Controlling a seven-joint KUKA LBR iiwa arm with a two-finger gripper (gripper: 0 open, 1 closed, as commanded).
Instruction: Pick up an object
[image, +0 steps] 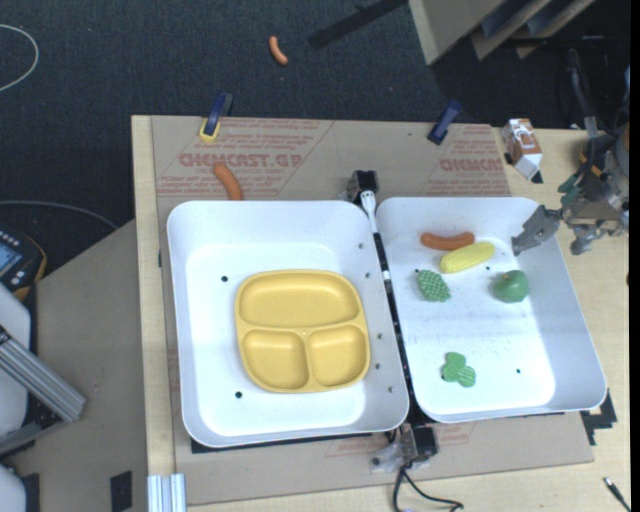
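The right bin (560, 350) holds an orange-red sausage (447, 240), a yellow corn cob (467, 257), a green knobbly piece (433, 286), a round green piece (511, 287) and a green leafy piece (459, 371). My gripper (556, 238) hangs over the bin's upper right rim, up and to the right of the round green piece. It is open, and nothing sits between its fingers. One grey finger (532, 233) points down-left toward the corn cob.
The left bin (200, 300) carries a yellow divided plate (302, 330). An orange sausage (229, 181) lies on the board behind that bin. A small box (522, 145) stands near the bench's back right corner. Clamps (212, 118) grip the board's far edge.
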